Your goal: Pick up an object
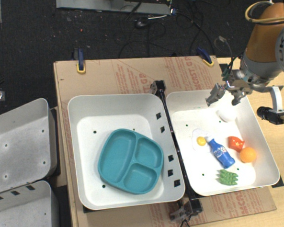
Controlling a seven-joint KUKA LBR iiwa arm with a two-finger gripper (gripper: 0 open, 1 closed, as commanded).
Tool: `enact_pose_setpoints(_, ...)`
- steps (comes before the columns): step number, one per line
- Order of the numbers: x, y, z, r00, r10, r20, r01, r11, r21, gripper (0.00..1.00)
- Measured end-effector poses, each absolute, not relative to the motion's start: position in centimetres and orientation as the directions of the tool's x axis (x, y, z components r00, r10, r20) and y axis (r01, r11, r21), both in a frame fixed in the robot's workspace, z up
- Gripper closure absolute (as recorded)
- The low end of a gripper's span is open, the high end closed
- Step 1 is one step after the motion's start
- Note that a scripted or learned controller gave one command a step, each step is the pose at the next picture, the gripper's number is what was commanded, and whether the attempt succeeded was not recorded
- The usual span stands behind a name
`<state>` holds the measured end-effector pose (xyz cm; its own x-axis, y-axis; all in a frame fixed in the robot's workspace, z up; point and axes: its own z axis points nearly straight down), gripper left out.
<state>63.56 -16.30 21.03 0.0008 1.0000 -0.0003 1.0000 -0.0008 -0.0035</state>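
In the right bin [258, 127] lie a blue bottle [220, 153], a fried egg toy [200, 140], a red piece [236, 143], an orange ball [248, 155] and a green leafy piece [227, 177]. A small white object [226, 113] sits near the bin's back. My gripper [226, 96] hangs above the bin's back edge, over that white object, with its two fingers spread apart and nothing between them. The arm's orange band [266, 19] rises at the upper right.
The left bin [81, 138] holds a teal divided plate [130, 160]. Both bins rest on a cardboard sheet [120, 76] held by clamps. White lids [19, 142] lie off to the left. Cables run along the back.
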Motion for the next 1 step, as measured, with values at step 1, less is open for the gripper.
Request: enact_pose_setpoints(1,62.74,-15.91,16.29,0.001,1.000,0.001,1.000,-0.001,-0.004,0.00)
